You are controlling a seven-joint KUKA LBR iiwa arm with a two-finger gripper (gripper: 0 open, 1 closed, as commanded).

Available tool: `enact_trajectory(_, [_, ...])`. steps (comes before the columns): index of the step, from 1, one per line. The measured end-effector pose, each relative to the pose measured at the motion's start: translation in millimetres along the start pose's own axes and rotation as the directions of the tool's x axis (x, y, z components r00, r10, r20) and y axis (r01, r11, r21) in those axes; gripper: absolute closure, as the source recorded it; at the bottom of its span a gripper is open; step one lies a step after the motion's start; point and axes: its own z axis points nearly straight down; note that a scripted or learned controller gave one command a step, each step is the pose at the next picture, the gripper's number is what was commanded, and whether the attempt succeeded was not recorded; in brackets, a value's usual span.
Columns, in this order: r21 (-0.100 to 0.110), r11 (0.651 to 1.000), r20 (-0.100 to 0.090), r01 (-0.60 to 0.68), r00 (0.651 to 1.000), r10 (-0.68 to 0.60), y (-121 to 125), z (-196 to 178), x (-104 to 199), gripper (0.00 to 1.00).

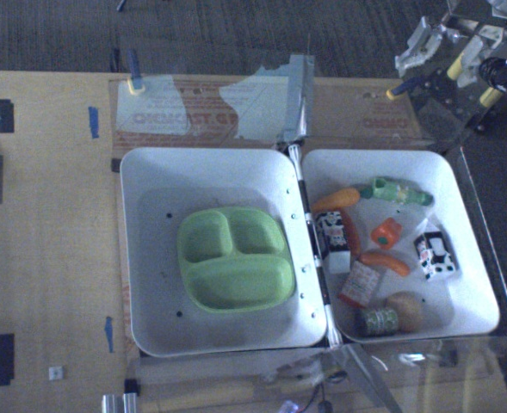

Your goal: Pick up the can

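Bins: two white ones are sitting side by side. One green divided plate (pixel 235 259) is lying in the left bin (pixel 141 231). The right bin (pixel 468 256) is holding one can (pixel 379 321) at its near edge, touching one brown potato (pixel 405 309), plus two carrots, two cow-patterned cartons, one green bottle (pixel 400 192), one orange pepper and one packet. The gripper (pixel 425 46) is hovering beyond the far right corner; whether it is open, I cannot tell.

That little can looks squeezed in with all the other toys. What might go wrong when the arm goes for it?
Two likely snags. The can lies on its side against the right bin's front wall, so the fingers may hit the wall or roll it away. It also touches the brown potato-like ball and sits close to the red packet, so the gripper may grab or nudge those instead.
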Motion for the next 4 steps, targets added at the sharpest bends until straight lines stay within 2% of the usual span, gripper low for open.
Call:
enact_trajectory(1, [0.0,0.997,0.0,-0.074,0.997,0.074,-7.3,53.3,50.6,1.0])
enact_trajectory(2, [-0.004,0.937,0.0,-0.349,0.937,0.349,-7.3,0.3,51.6,1.0])
enact_trajectory(3, [0.003,0.92,0.001,-0.392,0.92,0.392,-18.5,16.1,125.7,1.0])
enact_trajectory(4, [-0.001,0.691,-0.004,-0.723,0.691,0.723,-26.4,0.9,184.5,1.0])
